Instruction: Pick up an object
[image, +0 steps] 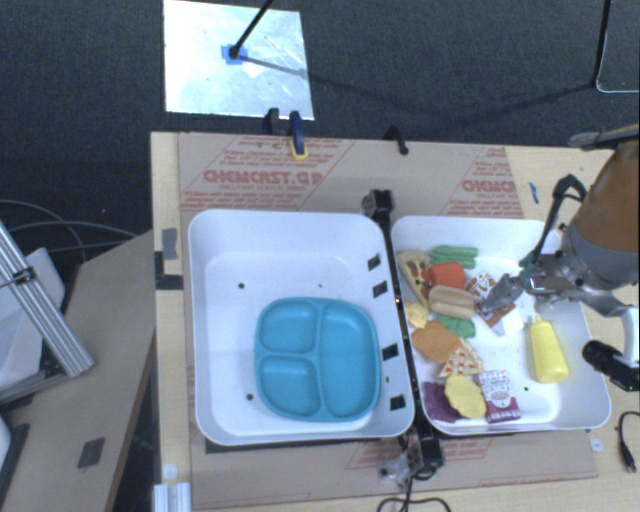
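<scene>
The tool (497, 294) hung low over the right bin (585, 400), reaching in from the right; whether it was open or closed could not be told. A hot dog (451, 299) lay just left of the tool, amid a heap of toy food. A yellow bottle (547, 349) lay to its lower right. The left bin (230, 250) held a blue divided tray (318, 358).

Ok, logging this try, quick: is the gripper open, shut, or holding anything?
Gripper: cannot be told; it sits low over the toy food in the right bin.
</scene>
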